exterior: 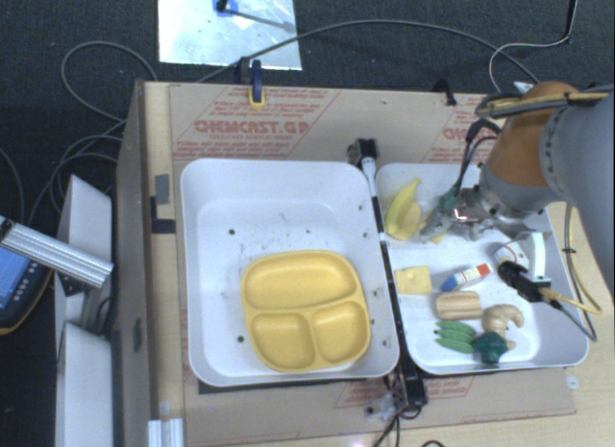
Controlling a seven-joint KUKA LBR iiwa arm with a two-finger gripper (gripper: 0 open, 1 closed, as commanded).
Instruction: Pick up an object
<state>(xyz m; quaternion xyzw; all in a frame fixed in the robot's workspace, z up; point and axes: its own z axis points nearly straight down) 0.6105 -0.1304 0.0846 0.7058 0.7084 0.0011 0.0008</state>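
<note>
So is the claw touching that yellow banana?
Cannot tell. In the camera view the claw sits right against the banana, but glare and blur hide any contact or gap.

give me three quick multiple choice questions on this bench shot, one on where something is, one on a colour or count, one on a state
1. Which bin holds the divided tray?
A. left bin
B. right bin
C. neither

2. How many compartments does the tray have?
A. two
B. three
C. five

3. Where is the gripper?
A. over the left bin
B. low in the right bin near the banana
C. off the bench

Answers:
1. A, it sits in the left bin.
2. B, one long section and two smaller ones.
3. B, the wrist reaches beside the banana.
</note>
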